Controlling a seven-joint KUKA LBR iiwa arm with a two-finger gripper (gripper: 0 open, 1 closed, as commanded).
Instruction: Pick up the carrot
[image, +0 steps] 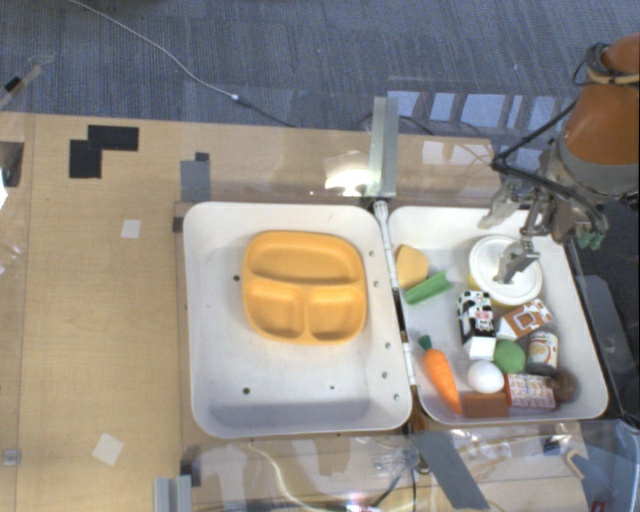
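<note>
Carrot (440, 378) lay in right bin (590, 345), near-left corner, beside white egg (486, 377). Gripper (517, 258) hovered over white round lid (503, 268) at far side, well apart from carrot; jaw state: cannot tell. Yellow divided plate (304, 286) sat in left bin (215, 330).

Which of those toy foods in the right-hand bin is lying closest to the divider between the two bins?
The orange toy carrot with green top, lying against the right bin's left wall; the green piece and yellow wedge sit slightly further in.

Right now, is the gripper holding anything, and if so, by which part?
Nothing is held. The gripper is over the white lid at the back of the right bin; the carrot lies near the bin's front left.
</note>
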